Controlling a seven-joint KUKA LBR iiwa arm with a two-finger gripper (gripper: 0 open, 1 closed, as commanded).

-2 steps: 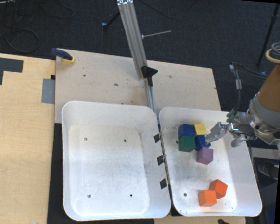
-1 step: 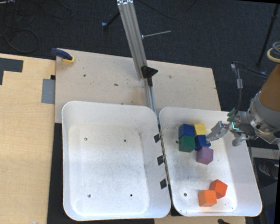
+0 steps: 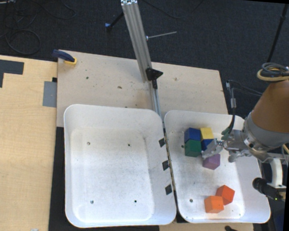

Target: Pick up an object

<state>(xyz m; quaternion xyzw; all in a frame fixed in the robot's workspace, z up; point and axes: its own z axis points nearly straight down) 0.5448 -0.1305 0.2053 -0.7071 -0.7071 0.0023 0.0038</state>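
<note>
Blocks are gathered in the right bin [image 3: 257, 212], the larger left bin [image 3: 82, 132] lying beside it. The arm [image 3: 274, 115] is extended over the cluster. The gripper [image 3: 216, 151] is set low at the purple block [image 3: 211, 161]; a grasp cannot be told. The blue block [image 3: 193, 135], green block [image 3: 192, 148] and yellow block [image 3: 207, 132] are packed alongside, so a finger could be blocked and the purple block pushed aside.

Counter: pale wooden counter [image 3: 15, 140] with dark rectangular patches.
Rail: slanted silver aluminium rail [image 3: 138, 35], checkered tag on top.
Clamp: blue-and-yellow clamp [image 3: 64, 56] at the board's far-left corner.
Floor: black cables [image 3: 25, 37] on dark carpet.
</note>
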